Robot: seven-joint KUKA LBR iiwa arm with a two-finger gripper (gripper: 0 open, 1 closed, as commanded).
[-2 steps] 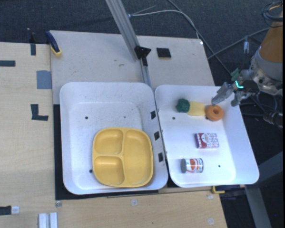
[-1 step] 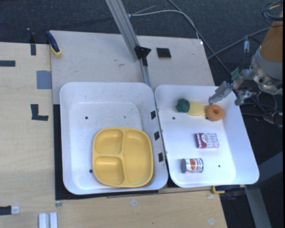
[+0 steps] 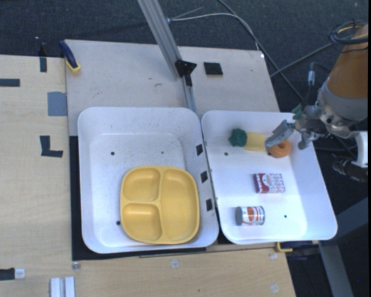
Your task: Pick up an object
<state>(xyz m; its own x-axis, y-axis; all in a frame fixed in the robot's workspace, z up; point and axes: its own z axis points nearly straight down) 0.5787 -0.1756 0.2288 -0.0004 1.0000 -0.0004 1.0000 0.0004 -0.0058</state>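
Orange rounded object (image 3: 282, 149) sits near the right bin's (image 3: 318, 184) far right edge, partly under the gripper (image 3: 288, 135); its long axis cannot be told. Whether the fingers are spread or closed cannot be told. Beside it lie a yellow piece (image 3: 255, 142) and green lump (image 3: 238, 137); nearer, a red-and-white box (image 3: 269, 182) and small can (image 3: 251, 215), lying crosswise. The left bin (image 3: 98, 166) holds a yellow divided plate (image 3: 160, 203).
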